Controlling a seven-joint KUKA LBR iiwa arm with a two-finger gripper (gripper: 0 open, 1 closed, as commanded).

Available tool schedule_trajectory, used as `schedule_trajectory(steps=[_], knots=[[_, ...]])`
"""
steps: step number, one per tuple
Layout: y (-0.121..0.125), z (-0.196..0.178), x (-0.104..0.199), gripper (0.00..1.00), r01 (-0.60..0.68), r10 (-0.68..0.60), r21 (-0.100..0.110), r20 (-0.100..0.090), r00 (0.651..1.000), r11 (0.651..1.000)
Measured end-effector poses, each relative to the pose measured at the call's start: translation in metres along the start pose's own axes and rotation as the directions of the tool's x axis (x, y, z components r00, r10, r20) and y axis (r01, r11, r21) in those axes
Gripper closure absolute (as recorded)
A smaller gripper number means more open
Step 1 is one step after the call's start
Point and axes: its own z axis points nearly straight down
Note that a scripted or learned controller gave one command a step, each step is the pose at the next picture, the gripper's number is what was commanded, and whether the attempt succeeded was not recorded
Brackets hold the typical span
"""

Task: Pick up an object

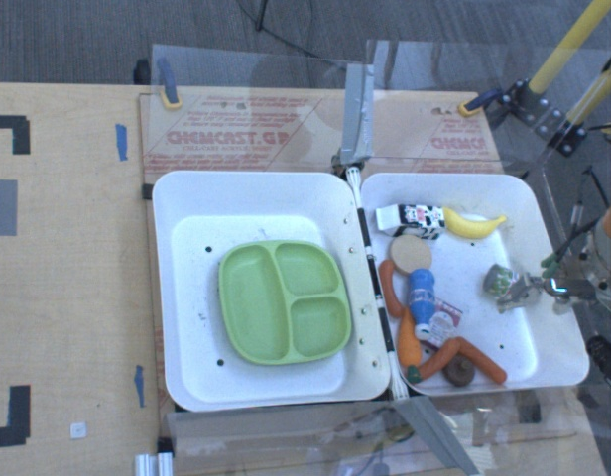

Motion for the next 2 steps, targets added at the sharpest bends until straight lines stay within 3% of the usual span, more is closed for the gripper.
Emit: schedule_trajectory(steps=[1, 2], knots=[[0.000, 0.080, 0.052, 0.00, -0.072, 0.072, -0.017, 0.005, 0.997, 0.997], [-0.001, 0.079, 0.080, 0.00, -0.040, 0.040, -0.019, 0.006, 0.999, 0.999]])
